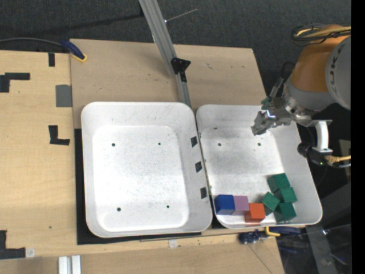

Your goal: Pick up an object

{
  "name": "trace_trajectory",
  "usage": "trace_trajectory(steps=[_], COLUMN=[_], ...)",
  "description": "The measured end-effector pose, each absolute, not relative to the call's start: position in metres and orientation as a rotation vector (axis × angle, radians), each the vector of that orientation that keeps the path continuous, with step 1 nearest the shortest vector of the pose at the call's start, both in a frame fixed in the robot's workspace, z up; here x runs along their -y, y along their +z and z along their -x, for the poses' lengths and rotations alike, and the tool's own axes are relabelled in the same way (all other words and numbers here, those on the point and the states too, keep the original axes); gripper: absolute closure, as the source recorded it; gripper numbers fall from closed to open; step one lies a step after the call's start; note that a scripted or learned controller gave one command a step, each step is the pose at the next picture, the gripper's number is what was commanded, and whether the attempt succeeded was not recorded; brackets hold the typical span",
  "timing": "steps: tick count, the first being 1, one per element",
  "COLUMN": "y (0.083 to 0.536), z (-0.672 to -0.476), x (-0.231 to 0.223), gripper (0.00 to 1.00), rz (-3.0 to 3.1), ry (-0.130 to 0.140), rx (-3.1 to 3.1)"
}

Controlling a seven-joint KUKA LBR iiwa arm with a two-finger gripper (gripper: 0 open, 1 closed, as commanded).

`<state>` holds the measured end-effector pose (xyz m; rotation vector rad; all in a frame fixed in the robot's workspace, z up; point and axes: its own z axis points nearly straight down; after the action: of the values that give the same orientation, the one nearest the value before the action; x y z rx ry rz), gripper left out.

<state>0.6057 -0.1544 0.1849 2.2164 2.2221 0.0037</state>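
We see gripper [261, 124] above upper part of right bin [239, 153], nothing visibly between its fingers; how far they stand apart, we cannot tell. Blocks cluster at bin's near right corner, well apart from gripper: blue block [224, 204], purple block [241, 204], orange block [256, 212], green blocks [281, 196]. Left bin [137, 167] alongside. Clamp [75, 49] on bench [34, 170] at far left.
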Motion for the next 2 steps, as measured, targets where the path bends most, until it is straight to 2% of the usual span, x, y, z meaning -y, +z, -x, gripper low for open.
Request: trace_trajectory(steps=[1, 2], y=[0.238, 0.232], z=[-0.607, -0.615], x=[0.154, 0.109], gripper=[1.0, 1.0], rz=[-2.216, -2.216], ry=[0.004, 0.0], rx=[-2.22, -2.228])
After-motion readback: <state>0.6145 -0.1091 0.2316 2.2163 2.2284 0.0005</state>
